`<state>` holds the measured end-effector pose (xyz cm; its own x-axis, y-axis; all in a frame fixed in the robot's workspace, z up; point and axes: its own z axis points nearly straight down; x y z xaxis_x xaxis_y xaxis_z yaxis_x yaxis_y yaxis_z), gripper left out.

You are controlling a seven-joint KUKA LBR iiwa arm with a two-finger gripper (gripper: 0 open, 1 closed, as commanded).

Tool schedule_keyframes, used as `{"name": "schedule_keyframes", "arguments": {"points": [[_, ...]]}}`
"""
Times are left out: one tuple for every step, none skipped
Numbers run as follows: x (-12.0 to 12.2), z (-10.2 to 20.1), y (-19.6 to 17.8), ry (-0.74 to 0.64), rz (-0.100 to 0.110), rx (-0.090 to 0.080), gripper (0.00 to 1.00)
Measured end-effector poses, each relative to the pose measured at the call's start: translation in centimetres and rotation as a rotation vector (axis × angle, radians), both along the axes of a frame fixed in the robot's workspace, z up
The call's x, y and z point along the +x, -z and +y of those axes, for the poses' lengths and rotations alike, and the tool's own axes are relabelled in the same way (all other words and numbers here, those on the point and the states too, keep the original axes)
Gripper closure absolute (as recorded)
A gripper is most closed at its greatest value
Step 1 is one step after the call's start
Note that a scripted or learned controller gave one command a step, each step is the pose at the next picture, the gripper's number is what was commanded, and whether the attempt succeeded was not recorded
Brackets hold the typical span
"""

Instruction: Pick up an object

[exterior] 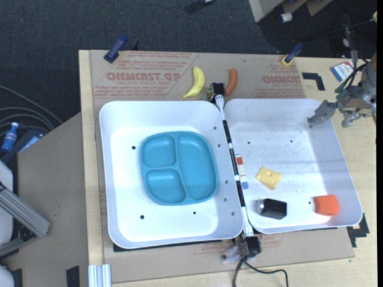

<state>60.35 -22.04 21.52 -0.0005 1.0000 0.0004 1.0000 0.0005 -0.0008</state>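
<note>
At right edge, gripper spread open, grey fingers empty, above right bin's upper right rim. In left bin, smooth blue divided plate. Lower right: orange block, black box, yellow cheese wedge.

Glossy smooth plastic blue plate in matt white bin; brown printed cardboard sheet beneath.
</note>
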Motion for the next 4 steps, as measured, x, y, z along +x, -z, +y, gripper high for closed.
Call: {"name": "schedule_keyframes", "arguments": {"points": [[-0.8, 3.1, 13.1, -0.001, 0.0, 0.0, 0.0], [3.8, 11.8, 13.0, -0.001, -0.002, 0.001, 0.0], [1.6, 12.4, 13.1, 0.001, 0.002, 0.001, 0.0], [6.3, 12.9, 13.0, -0.001, -0.001, -0.001, 0.0]]}}
